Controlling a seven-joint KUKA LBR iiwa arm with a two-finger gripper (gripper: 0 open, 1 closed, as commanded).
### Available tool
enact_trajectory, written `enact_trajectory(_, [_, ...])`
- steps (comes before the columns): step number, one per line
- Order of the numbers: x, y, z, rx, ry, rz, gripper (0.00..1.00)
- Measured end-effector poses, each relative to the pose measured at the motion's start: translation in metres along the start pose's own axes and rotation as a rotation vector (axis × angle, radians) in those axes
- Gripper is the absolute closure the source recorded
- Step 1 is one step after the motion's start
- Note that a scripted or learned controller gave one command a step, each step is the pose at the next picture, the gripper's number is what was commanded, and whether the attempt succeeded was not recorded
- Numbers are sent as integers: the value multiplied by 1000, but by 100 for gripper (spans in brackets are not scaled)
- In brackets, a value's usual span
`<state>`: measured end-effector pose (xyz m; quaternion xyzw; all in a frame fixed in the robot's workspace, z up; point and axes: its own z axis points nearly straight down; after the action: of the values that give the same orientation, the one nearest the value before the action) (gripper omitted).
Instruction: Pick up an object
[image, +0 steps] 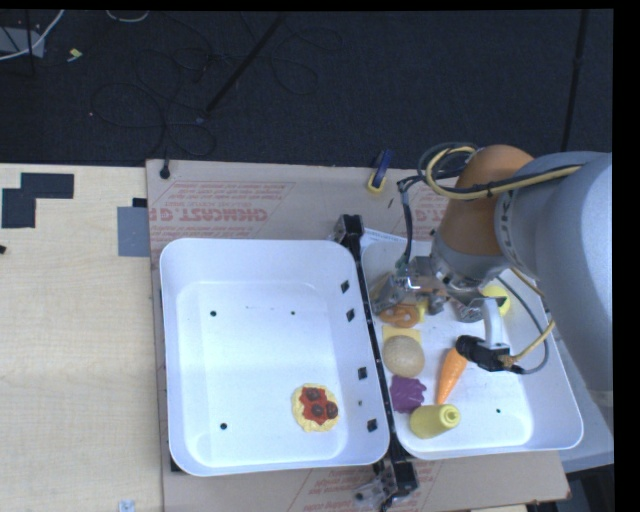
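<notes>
My gripper (403, 288) is low in the right bin (545, 432), near its far left corner. It hangs just above an orange-brown toy food piece (400, 316). Nearer the camera lie a beige potato-like piece (404, 355), a purple piece (407, 392), a yellow cylinder (434, 420) and an orange carrot (452, 373). A small yellow item (497, 300) peeks out beside the wrist. In the left bin (200, 300) a toy pizza (315, 407) rests near the front.
The grey arm with its orange band (485, 200) covers the right bin's far right side. Cables and a black connector (488, 352) hang by the carrot. The divider between the two bins (362, 330) runs just left of the gripper.
</notes>
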<state>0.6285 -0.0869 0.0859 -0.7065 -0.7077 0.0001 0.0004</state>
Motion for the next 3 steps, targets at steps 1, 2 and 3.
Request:
enact_trajectory(1, [5,-41,-1,7,1,6,0])
enact_trajectory(2, [2,-39,-12,4,0,12,100])
enact_trajectory(3, [2,-39,-11,5,0,13,0])
